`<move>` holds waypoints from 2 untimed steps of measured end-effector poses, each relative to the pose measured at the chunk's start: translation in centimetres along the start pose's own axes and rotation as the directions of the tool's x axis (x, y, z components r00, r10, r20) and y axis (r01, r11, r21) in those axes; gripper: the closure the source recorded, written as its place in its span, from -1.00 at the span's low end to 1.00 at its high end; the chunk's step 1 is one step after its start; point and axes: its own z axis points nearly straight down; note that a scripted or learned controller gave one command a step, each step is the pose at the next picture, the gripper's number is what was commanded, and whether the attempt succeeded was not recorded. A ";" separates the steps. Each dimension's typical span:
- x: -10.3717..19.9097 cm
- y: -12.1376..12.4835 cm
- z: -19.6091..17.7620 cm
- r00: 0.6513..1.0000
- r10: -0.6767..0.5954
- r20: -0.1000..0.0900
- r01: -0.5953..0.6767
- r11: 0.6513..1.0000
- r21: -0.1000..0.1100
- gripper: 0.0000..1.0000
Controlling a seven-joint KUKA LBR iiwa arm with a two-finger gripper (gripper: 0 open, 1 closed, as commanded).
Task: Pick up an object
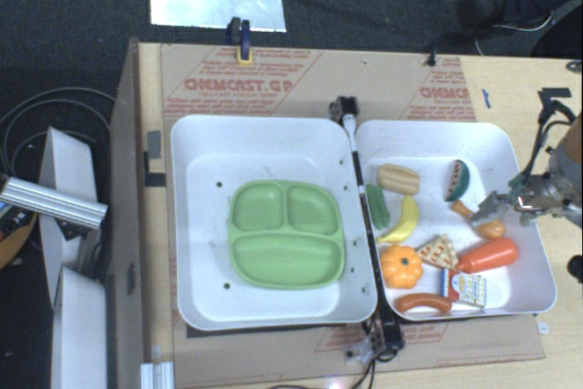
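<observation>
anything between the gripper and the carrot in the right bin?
Nothing visible. The gripper sits at the right bin's right side, just above the carrot, with a small orange piece beside it, not blocking.

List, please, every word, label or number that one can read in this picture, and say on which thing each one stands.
"CHEMCAST GP": red print on the brown board under the bins, at its upper left.
"CHEMCAST": the same red print at the board's upper right, slanted and partly cut off.
Smaller red lines around both prints: too blurred to read.
Small carton in the right bin: printed label, too small to read.
</observation>
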 end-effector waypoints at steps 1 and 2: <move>-2.4 8.6 5.4 1.000 -0.005 0.003 0.005 1.000 -0.008 -1.00; -1.6 12.9 12.3 1.000 -0.004 0.002 0.004 1.000 -0.006 -1.00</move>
